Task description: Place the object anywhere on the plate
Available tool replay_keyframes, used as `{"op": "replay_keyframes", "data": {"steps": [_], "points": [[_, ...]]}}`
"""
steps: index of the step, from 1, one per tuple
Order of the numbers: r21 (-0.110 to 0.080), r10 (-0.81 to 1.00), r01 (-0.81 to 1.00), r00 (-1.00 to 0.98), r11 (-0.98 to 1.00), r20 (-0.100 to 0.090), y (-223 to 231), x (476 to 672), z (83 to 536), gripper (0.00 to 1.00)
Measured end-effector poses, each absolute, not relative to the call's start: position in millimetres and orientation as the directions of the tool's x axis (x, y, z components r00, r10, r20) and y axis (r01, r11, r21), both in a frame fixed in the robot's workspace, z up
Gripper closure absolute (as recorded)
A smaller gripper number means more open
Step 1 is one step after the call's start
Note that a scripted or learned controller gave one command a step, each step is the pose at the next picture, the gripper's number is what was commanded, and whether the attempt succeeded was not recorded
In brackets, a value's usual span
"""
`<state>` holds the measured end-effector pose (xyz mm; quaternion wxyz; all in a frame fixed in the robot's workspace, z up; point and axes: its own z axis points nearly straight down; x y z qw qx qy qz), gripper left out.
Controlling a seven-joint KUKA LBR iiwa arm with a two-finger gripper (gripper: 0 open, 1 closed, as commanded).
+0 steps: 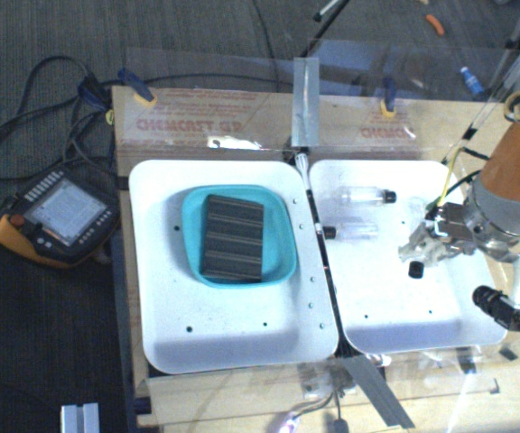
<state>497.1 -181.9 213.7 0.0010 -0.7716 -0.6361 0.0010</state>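
Observation:
A teal square plate (281,207) lies in the left white bin (156,287). On the plate rests a dark grey ribbed block (233,237), flat and slightly turned. My gripper (418,255) hangs over the right part of the right bin (377,318), well away from the plate and the block. Nothing is visibly held in it.
Two clear tubes with black caps lie in the right bin's far left part, one (365,196) behind the other (350,232). A raised divider (319,242) runs between the bins. A handheld pendant (57,216) and cables sit on the floor at left.

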Motion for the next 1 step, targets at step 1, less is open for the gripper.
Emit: {"op": "replay_keyframes", "data": {"steps": [1], "points": [[-0.003,0.982,0.982,0.191,-0.191,0.000,-181.9,497.1,213.8,0.00]]}}
